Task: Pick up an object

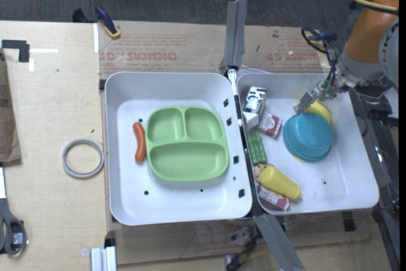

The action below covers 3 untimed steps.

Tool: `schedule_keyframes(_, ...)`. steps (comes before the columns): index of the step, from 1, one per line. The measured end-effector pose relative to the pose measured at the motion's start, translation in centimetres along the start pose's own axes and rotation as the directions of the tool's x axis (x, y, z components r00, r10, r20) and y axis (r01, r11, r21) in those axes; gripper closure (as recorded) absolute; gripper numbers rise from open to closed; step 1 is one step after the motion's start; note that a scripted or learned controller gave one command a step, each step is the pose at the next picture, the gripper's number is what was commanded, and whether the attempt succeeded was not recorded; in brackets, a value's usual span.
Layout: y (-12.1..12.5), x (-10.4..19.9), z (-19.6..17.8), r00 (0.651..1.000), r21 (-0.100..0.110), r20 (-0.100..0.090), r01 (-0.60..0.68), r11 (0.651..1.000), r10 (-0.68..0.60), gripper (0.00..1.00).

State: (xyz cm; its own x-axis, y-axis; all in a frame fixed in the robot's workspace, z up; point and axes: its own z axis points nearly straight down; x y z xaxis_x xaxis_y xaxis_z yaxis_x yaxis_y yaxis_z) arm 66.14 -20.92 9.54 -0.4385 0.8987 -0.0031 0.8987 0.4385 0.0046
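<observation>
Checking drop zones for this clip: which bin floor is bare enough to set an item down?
Right bin: bare floor in the near right corner, past the blue bowl and yellow bottle. Its left side is crowded. Left bin: only thin strips around the green tray and beside the sausage.

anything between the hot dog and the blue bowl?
Camera view: the green tray, the bins' divider, then a green packet and red carton lie between hot dog and blue bowl.

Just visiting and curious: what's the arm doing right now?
Gripper low in right bin, nothing seen held. Blue bowl just below it. Yellow object alongside.
</observation>
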Motion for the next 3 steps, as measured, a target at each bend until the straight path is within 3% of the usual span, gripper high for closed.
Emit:
schedule_keyframes(1, 0.1, -0.1, -1.1, 1.000, -0.001, 0.007, 0.004, 1.000, -0.004, 1.00)
schedule_keyframes(2, -1.2, -0.7, -4.0, 0.995, 0.003, 0.001, -0.097, 0.995, 0.097, 1.00)
schedule_keyframes(3, 3.3, 7.1, -9.8, 0.975, 0.004, -0.001, -0.223, 0.975, 0.223, 1.00)
